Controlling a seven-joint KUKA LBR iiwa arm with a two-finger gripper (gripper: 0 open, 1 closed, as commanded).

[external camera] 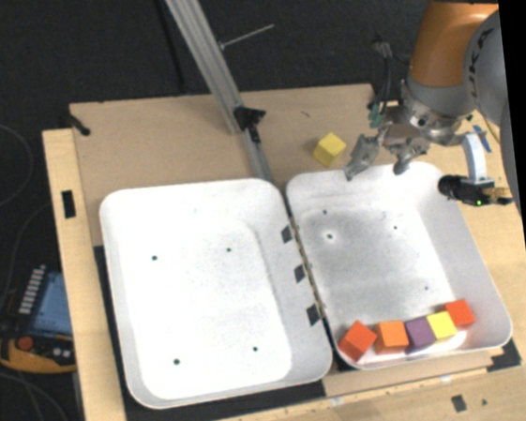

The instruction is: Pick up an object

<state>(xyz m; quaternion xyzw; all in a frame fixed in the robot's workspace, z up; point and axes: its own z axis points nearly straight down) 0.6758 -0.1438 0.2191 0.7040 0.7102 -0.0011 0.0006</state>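
Along the right bin's [454,230] near wall sit five blocks [407,332], one yellow cube [330,148] outside, claw [377,161] spread

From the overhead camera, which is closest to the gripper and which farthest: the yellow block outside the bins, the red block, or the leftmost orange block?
Measured from the gripper:
1. Yellow block, on the bench just left of it.
2. Red block, right bin's near-right corner.
3. Leftmost orange block, left end of that row.
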